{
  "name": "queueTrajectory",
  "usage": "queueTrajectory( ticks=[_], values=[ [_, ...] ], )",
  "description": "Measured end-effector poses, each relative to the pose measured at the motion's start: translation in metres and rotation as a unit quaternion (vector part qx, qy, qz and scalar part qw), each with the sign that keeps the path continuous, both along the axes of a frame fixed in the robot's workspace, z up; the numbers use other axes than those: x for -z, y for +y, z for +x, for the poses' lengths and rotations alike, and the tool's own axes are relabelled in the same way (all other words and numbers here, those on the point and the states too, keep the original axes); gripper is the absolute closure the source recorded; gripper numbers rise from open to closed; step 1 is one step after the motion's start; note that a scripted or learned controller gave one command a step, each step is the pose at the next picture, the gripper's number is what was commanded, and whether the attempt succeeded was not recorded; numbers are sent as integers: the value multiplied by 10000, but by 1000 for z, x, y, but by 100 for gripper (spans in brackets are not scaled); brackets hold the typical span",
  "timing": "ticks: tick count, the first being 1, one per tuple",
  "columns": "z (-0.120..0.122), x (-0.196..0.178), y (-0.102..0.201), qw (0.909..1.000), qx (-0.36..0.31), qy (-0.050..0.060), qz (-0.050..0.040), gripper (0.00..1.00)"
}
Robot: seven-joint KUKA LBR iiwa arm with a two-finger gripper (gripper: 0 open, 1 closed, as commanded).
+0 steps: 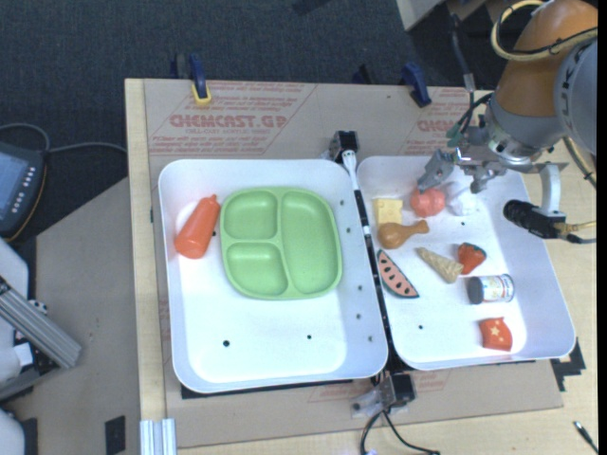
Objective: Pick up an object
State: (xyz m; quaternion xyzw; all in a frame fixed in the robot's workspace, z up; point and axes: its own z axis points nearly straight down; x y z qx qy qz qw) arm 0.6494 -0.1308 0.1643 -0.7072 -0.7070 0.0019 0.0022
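Pink toy point(429, 201): lies at the far end of the right bin point(545, 297), just beside a yellow block point(387, 209) and a drumstick toy point(402, 232).
Gripper point(444, 175): low over the pink toy, at or just above its top; contact not confirmed.
Jaws: state cannot be told; fingers blur into the wrist hardware.
Risk 1: fingers closing off-centre, squeezing the rounded toy out sideways.
Risk 2: descent nudging the toy into the block, spoiling the grasp.
Risk 3: closing above the toy, so the arm lifts with nothing.
Left bin point(190, 339): 1 green tray point(282, 243), 1 orange bottle point(197, 226); well apart, unaffected.
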Motion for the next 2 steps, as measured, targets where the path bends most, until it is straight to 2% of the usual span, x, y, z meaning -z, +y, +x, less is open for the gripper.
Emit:
queueTrajectory(
  ticks=[2],
  values=[
    [-5,82,5,10000,-4,-1,2,0]
  ],
)
